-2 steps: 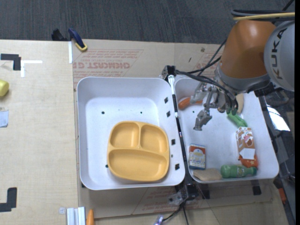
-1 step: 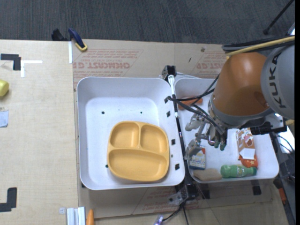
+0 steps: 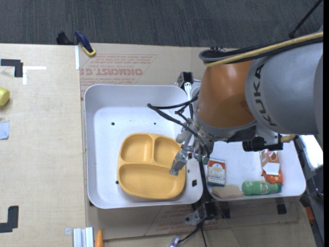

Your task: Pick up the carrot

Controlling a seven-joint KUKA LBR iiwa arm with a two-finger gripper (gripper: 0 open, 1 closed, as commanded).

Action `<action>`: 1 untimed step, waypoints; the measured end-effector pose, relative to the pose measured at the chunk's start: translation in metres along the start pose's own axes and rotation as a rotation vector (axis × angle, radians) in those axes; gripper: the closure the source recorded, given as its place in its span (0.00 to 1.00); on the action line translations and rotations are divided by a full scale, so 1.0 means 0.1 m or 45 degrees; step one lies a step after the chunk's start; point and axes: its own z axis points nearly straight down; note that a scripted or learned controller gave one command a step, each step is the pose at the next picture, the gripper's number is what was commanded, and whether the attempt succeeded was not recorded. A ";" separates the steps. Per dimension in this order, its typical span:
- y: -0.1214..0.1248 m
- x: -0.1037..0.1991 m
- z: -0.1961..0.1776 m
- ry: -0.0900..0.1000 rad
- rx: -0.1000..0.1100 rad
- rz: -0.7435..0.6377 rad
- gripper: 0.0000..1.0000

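The gripper (image 3: 179, 165) hangs low over the left bin (image 3: 97, 153), above the right edge of a yellow divided plate (image 3: 149, 166). I see nothing in its grasp. The arm's big orange and grey wrist (image 3: 241, 94) covers much of the right bin. An orange and white object (image 3: 270, 168) lies at the right bin's far right; it may be the carrot, but its shape is unclear. It is well to the right of the gripper.
In the right bin (image 3: 293, 189) lie a small printed box (image 3: 216, 172), a green bottle (image 3: 261, 188) and a tan piece (image 3: 227, 192). Black cables (image 3: 167, 112) loop from the wrist over the left bin. A yellow object (image 3: 3, 96) sits at the bench's left edge.
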 end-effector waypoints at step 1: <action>0.09 0.24 0.99 -0.001 -0.001 0.125 0.00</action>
